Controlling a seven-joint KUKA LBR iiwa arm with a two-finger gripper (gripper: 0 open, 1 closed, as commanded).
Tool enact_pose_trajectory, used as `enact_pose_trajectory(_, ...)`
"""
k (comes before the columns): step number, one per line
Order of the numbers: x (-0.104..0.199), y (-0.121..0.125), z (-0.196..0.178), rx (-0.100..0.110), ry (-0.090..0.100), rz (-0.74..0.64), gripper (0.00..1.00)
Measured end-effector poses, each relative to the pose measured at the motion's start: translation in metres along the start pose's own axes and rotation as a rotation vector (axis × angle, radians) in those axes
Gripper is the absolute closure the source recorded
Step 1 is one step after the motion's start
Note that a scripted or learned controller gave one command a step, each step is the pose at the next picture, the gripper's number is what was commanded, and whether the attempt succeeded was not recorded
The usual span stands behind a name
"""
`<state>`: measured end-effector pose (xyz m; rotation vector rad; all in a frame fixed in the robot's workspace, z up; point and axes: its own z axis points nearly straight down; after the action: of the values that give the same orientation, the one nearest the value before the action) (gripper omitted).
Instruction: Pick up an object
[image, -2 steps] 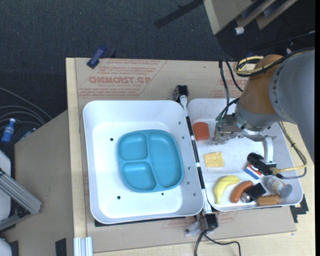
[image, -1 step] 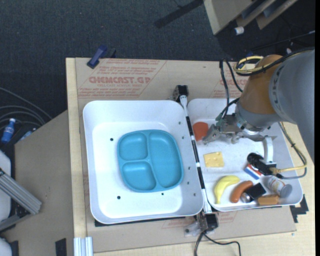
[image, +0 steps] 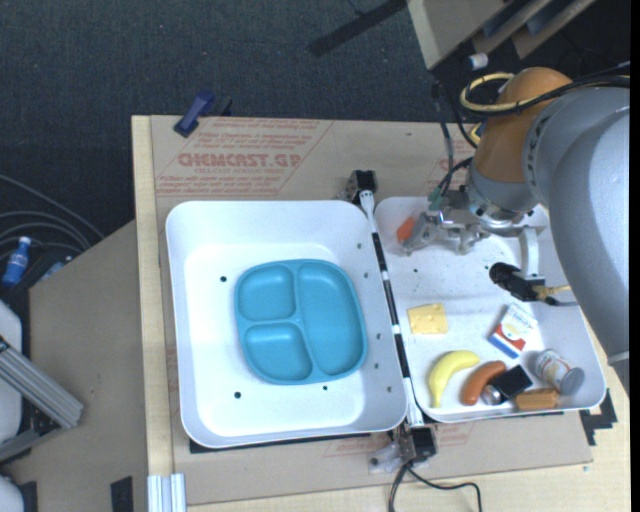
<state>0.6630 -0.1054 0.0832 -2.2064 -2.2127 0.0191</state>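
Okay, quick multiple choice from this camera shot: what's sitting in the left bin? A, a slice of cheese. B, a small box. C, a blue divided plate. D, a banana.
C: the blue divided plate lies in the middle of the left bin, while the banana, cheese and small box are all in the right bin.
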Motion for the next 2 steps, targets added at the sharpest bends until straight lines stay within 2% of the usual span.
enact_pose_trajectory(1, 0.0009, 0.0002, -0.0100, -0.001, -0.001, -0.001, 1.00)
enact_pose_trajectory(2, -0.0002, -0.0009, -0.0093, 0.004, -0.002, -0.001, 0.00)
